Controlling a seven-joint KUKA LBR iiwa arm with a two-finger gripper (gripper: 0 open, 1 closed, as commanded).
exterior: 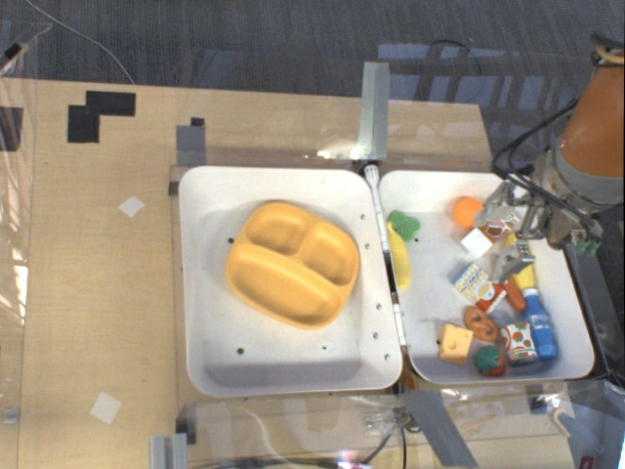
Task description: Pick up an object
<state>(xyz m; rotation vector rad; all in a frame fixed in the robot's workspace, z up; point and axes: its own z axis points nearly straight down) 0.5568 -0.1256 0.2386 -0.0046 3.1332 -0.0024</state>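
Toys crowd the right bin (430, 355) on the counter (98, 291), and that is where the arm works. In the camera view, the claw (516, 233) hangs low over the upper right part of this bin, among the objects, with the orange-banded wrist above it at the picture's right side. Its metal fingers sit just beside a small white and red carton (498, 225) and an orange ball (468, 210), but whether they are spread or closed, and whether anything lies between them, I cannot tell; the parts blur into the clutter.

Lower in the same bin lie a blue bottle (541, 328), a yellow cheese wedge (455, 343), a patterned box (473, 281) and a pretzel-like brown piece (479, 319). A banana (398, 259) and a green toy (404, 226) rest along the left wall. The left bin (210, 360) carries a yellow divided plate (292, 263).

As a judgement, the task is midway at best: the claw is down at the objects, yet nothing is visibly lifted. A secure grasp and a rise clear of the bin remain.
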